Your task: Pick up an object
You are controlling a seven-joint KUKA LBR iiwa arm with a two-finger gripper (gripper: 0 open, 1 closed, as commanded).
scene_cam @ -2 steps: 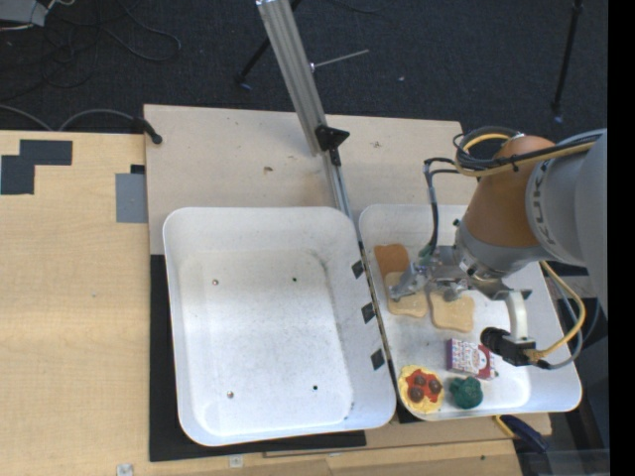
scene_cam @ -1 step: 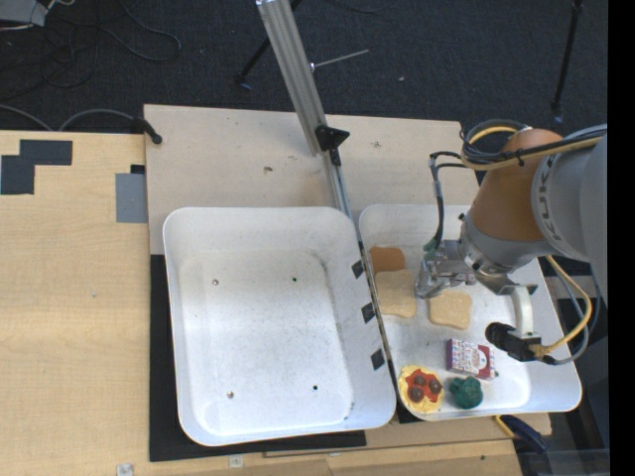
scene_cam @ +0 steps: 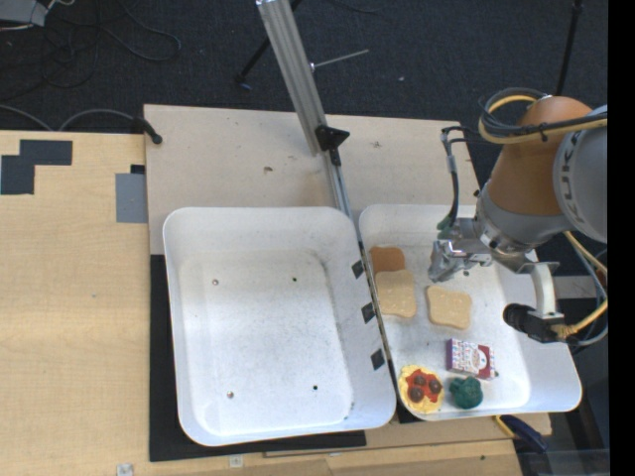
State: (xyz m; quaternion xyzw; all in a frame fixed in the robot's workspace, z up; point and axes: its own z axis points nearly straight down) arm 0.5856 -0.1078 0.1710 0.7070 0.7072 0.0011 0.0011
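In the right bin [scene_cam: 556, 390] lie a brown slab [scene_cam: 387, 259], two pale bread-like slices [scene_cam: 397, 295] [scene_cam: 449, 308] side by side, a small purple-and-white packet [scene_cam: 469, 358], a round yellow piece with red spots [scene_cam: 421, 388] (at the near rim) and a green lump [scene_cam: 465, 393] just beside it.

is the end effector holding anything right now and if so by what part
Nothing is held. The end effector hovers just above the toast slice in the right bin, with no object between its fingers.

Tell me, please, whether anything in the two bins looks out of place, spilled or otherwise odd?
Nothing looks spilled or damaged. All the items sit in the right bin: two bread slices, a brown piece, a small packet, a pizza-like toy and a green toy. The gripper hangs above the bread.
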